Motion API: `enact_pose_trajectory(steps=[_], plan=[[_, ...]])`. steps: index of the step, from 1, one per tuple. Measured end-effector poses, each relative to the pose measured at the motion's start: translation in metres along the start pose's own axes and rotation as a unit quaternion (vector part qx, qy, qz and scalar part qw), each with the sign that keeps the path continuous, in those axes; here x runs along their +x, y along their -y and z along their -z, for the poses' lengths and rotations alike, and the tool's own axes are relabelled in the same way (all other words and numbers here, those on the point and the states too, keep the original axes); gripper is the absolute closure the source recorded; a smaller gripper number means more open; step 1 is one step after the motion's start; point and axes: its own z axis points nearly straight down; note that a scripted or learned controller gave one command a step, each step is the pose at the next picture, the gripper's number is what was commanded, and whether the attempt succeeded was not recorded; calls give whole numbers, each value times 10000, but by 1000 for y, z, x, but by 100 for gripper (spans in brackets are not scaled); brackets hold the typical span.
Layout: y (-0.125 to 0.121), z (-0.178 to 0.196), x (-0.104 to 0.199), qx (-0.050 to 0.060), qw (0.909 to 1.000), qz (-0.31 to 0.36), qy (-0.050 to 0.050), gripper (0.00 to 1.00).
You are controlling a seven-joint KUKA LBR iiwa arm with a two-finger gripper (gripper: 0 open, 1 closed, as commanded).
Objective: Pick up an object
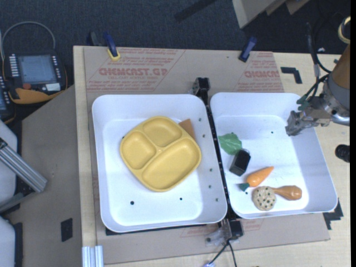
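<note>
Nothing picked yet. Gripper (295, 122) sits at right bin's (328, 174) upper right edge, w/ nothing between fingers; can't tell if apart or together. Carrot (259, 176), cookie (263, 198) etc. untouched, lower in frame.

Bench on dark blue-grey carpet, even light from above.

Tan board (167, 65) covers the bench, printed with faded red lettering along its far side. Two clamps pin that far edge: one blue with a yellow tip (110, 46) at left, one blue (247, 48) at right. Dark carpet floor (139, 10) beyond. A handheld control pendant (34, 74) with a grey screen and looped black cable lies far left. A ribbed aluminium rail (19, 163) slants at the left edge. A beige panel (261, 1) juts in far right.
</note>
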Motion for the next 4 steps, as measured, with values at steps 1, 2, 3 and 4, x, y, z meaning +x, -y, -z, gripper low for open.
enact_pose_trajectory(steps=[1, 2, 3, 4], plan=[[10, -11, 56, 10, 10000, 3, -5, 100], [9, -22, 111, 10, 10000, 6, -4, 100], [12, -24, 175, 9, 10000, 17, -10, 100], [15, -15, 220, -14, 10000, 11, -2, 100]])
